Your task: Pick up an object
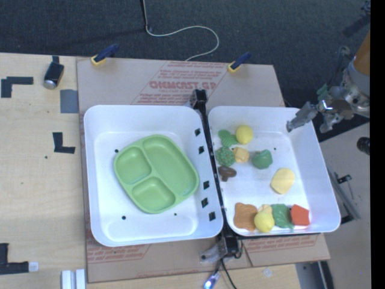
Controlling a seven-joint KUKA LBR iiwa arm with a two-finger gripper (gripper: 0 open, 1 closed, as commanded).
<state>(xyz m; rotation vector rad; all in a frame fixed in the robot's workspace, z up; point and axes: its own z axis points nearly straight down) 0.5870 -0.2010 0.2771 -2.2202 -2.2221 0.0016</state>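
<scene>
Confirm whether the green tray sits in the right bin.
No, the green tray lies in the left bin, apart from the toy food.

arm [361, 71]: cut off by right edge, only wrist shows | gripper [310, 116]: finger state too small to tell | small brown piece [227, 173] down-left of gripper: kind unclear | cable [174, 23]: runs off top edge

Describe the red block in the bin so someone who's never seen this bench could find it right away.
Start at the right bin, the one full of small toy foods. Follow its near edge to the row of pieces in the right corner. The red block ends that row on the right, beside a green piece, and it is the only red thing there.
</scene>
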